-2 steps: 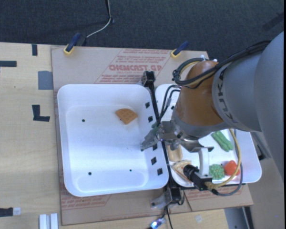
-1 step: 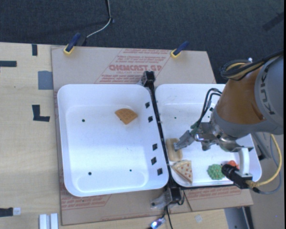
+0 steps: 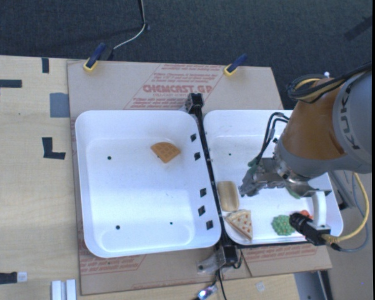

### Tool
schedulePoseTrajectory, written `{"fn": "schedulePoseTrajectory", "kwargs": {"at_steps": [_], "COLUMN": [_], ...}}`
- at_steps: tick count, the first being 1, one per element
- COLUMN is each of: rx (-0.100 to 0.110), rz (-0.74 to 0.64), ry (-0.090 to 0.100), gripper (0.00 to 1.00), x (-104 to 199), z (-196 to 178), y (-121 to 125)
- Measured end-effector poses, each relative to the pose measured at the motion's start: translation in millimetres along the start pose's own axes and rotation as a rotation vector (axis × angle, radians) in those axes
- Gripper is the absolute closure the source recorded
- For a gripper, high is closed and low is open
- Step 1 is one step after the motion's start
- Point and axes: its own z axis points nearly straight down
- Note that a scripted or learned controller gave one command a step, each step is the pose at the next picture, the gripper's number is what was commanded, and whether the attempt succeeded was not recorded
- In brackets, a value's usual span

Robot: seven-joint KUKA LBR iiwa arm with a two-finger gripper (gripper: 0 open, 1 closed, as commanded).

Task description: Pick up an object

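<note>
My gripper hangs low over the right bin, just right of a pale tan bread-like piece lying against the bin's left wall. A triangular sandwich-like wedge lies in that bin's front left corner. A green lumpy object sits near the front right, partly behind the arm's fittings. In the left bin a brown cracker-like piece rests towards the back. Nothing shows between the gripper's fingers.
The grey arm with its orange band covers much of the right bin's right side. A black divider runs between the bins. Cardboard lies under both, clamped at the back. A cable trails at the front right.
</note>
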Motion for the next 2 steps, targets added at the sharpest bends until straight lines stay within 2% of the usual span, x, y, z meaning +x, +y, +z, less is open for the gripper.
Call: {"fn": "schedulePoseTrajectory", "kwargs": {"at_steps": [1, 2], "rx": [-0.001, -0.002], "rz": [-0.011, 0.004], "ry": [0.003, -0.002], "gripper": [1.00, 1.00], "x": [94, 34], "z": [10, 10], "y": [26, 53]}}
